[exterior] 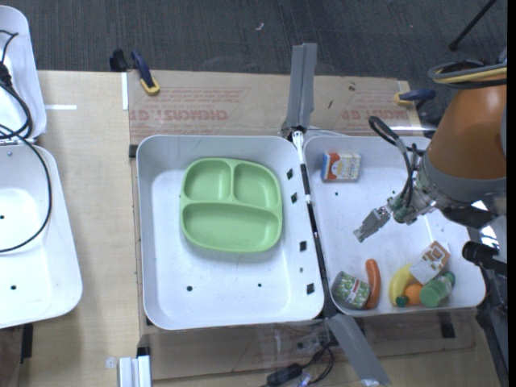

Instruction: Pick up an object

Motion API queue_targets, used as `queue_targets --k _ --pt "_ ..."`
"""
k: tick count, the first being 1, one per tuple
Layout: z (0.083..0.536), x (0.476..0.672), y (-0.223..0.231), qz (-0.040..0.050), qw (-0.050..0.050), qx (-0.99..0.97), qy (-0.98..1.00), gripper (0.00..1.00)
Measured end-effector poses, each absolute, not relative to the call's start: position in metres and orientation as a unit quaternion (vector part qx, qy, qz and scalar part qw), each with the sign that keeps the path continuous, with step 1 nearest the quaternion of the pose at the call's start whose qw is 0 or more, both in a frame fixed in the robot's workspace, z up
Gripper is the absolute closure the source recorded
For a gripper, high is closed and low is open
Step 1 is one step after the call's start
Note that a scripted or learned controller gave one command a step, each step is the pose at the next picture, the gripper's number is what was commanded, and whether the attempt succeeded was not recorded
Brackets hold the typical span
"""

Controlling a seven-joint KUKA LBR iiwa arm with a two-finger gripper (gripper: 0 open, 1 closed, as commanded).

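Camera view: my gripper hangs empty, fingers slightly apart, nothing grasped yet; sausage just below it, carton above.

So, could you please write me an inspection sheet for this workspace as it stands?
Surface: two white bins, left bin and right bin, on a cardboard-covered bench.
Job's things: small carton, sausage, green packet, banana, orange, green bottle, brown-white box, all in right bin.
Clutter: green divided plate in left bin.
Grippers: gripper over right bin, holding nothing.
Cables: black cable far left.
Surroundings: dark carpet.
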State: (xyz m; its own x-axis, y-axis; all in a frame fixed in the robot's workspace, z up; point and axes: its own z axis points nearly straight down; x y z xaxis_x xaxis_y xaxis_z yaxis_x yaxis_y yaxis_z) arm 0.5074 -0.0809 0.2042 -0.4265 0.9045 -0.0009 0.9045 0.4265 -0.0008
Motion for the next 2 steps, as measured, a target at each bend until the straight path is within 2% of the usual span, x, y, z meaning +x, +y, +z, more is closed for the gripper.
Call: queue_targets --k 1,2 --pt "0.098 0.477 -0.152 -0.0006 -0.001 0.501 0.865 0.00" --pt "0.091 0.478 -0.125 0.0001 0.000 0.514 0.858 0.00"
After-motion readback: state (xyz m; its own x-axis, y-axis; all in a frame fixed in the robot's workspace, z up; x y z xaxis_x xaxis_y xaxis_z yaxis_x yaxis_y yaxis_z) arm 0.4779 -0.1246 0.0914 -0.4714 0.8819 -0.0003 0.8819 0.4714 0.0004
